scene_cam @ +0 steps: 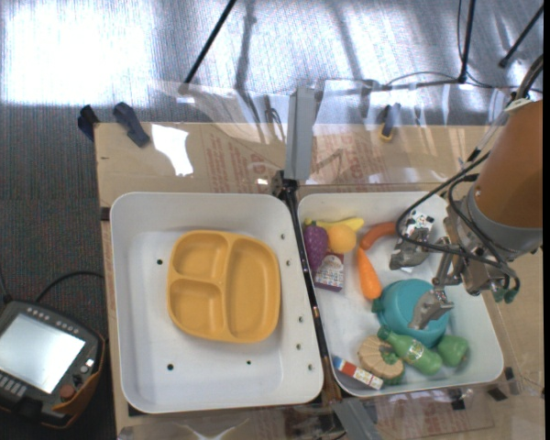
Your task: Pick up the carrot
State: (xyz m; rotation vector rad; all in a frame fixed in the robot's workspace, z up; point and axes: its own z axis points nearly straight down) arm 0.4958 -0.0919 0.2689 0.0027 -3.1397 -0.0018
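Claw (pixel 422 282) over the right bin (pixel 491 333), carrot (pixel 368 273) lying just off to its left.

The claw hangs low above the teal bowl (pixel 405 308), one finger (pixel 409 253) up near the bin's middle and the other (pixel 431 310) down over the bowl, spread wide with nothing between them. The carrot lies free on the bin floor, just left of the upper finger, touching neither. Further left of the claw sit a lemon (pixel 342 238) and purple grapes (pixel 315 243). Below it lies a green bottle (pixel 412 352). Well to its left, in the other bin (pixel 147 356), rests a yellow tray (pixel 225 285).
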